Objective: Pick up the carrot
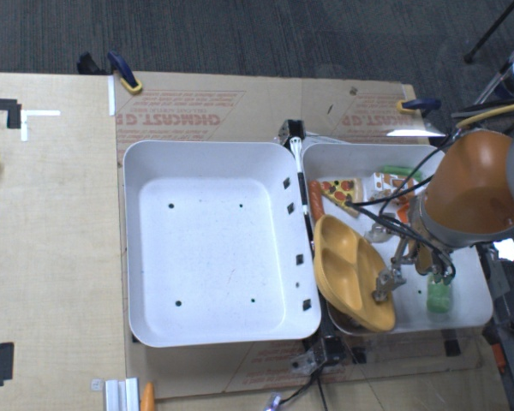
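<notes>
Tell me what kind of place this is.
Probably a robot lab test bench, not a kitchen: two white bins clamped onto cardboard, a cabled arm reaching into the right bin, and toy food such as a yellow dish there.

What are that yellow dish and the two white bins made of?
The dish looks like moulded plastic, matte mustard, with a smooth divided shape. The bins seem thin white plastic, slightly glossy, with rounded formed corners. I can't be sure from a picture.

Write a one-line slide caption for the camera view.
KUKA arm's gripper low over the yellow divided dish in the right bin, carrot by that bin's left wall.
</notes>
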Controlling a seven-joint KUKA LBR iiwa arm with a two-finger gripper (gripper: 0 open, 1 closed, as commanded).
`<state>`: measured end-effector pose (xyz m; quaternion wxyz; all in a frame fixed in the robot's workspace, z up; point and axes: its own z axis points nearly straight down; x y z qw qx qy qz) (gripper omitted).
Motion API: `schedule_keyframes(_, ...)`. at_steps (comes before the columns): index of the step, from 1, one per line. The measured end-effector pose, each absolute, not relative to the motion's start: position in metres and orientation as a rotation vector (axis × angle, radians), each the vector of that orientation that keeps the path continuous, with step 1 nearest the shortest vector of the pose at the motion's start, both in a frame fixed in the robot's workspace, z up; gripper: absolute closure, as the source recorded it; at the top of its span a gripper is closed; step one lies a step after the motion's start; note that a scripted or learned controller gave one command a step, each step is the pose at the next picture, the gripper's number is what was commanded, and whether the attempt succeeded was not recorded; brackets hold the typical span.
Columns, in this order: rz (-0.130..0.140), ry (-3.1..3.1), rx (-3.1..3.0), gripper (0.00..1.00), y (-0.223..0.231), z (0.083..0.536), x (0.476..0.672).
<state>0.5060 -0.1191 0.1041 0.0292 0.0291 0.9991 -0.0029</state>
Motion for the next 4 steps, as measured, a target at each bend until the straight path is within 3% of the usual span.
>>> schedule_keyframes(1, -0.014, 3.014, 0.771, 0.00, -0.109, 0.101, 0.514)
schedule_keyframes(2, -0.006, 2.987, 0.931, 0.00, -0.106, 0.095, 0.569)
schedule_keyframes(3, -0.012, 2.981, 0.926, 1.00, -0.108, 0.106, 0.571)
schedule_keyframes(4, -0.012, 2.980, 0.926, 0.00, -0.108, 0.107, 0.571)
